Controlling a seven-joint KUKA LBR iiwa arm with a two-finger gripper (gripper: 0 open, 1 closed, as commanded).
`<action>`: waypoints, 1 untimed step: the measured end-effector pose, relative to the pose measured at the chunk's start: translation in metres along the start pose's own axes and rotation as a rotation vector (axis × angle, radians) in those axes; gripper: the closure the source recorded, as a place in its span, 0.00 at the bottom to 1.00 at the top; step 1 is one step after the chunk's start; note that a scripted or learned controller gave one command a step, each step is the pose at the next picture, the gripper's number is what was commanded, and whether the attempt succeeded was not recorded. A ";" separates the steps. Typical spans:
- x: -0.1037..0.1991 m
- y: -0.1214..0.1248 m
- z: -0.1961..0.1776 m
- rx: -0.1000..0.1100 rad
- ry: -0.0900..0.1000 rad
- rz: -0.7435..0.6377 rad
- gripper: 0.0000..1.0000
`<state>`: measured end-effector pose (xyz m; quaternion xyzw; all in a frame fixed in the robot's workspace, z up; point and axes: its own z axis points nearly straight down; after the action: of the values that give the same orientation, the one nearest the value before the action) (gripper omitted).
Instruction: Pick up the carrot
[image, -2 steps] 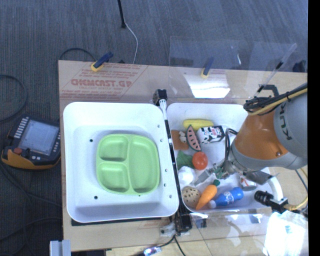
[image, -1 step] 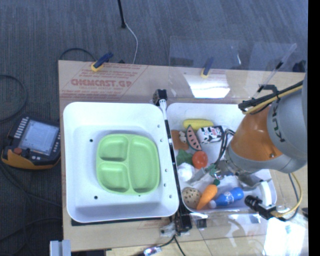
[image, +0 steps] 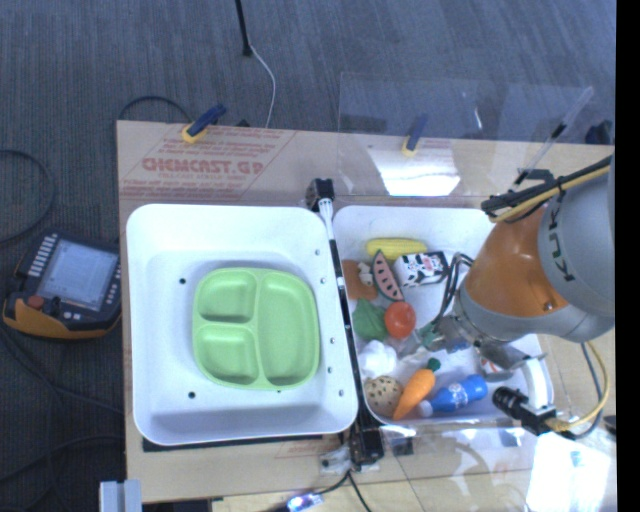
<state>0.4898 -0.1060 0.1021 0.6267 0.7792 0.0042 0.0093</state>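
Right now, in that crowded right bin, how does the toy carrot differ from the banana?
The carrot is orange with a green top; the banana is plain yellow. The carrot lies near the right bin's front edge, slanted, between a speckled cookie and a blue bottle; the banana lies across the back, beside a cow-patterned carton. The carrot tapers; the banana curves. Both are long toy foods.
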 end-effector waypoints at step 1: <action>0.025 0.004 -0.116 0.011 0.007 -0.179 1.00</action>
<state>0.4857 -0.0800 0.2176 0.5544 0.8322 0.0010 0.0035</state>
